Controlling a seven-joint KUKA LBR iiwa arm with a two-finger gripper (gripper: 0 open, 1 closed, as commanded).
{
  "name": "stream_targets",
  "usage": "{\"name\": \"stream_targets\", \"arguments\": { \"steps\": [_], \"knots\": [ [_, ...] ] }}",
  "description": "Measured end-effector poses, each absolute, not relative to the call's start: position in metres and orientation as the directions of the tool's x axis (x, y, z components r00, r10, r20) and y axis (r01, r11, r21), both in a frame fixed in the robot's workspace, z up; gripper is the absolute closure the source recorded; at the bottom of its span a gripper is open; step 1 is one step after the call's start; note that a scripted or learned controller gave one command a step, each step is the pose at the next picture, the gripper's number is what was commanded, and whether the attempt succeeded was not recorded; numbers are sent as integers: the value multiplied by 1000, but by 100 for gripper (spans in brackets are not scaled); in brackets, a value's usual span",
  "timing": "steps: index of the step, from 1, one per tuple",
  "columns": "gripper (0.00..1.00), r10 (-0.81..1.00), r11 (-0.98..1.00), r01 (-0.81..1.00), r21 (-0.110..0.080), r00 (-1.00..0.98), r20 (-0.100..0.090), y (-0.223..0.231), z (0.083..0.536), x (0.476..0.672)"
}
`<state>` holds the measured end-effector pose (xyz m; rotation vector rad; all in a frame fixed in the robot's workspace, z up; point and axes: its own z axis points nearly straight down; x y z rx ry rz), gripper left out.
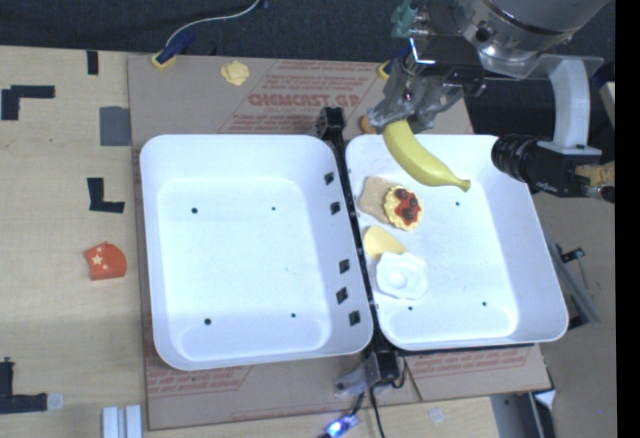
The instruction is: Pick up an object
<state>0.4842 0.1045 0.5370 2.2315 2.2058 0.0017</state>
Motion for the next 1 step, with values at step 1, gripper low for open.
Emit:
{"name": "stream_targets", "arguments": {
  "steps": [1],
  "knots": [
    [100,1000,13,1000,-7,-13,0,240,498,482]
  ]
}}
